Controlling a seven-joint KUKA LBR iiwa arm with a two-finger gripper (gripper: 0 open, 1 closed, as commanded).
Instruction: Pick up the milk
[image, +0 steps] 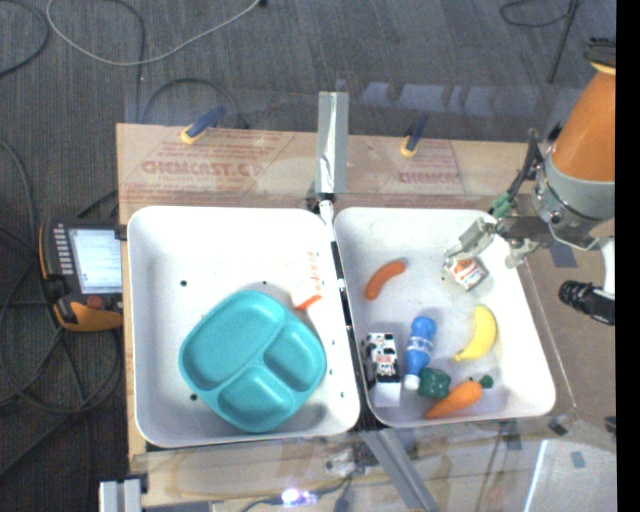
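A small black-and-white carton with a cow pattern, the milk (380, 356) by its look, stands near the front left of the right bin (530, 400). My gripper (488, 250) hangs over that bin's back right corner, far from this carton. Directly at its lower left tip sits a small white box with red-orange print (466, 271). Whether the box is gripped or just lying beneath is unclear from above.
The right bin also holds an orange sausage-like piece (385, 277), a blue-and-white bottle (419, 345), a banana (479, 333), a carrot (456, 397) and a dark green piece (434, 381). A teal divided plate (253, 361) lies in the left bin (160, 290).
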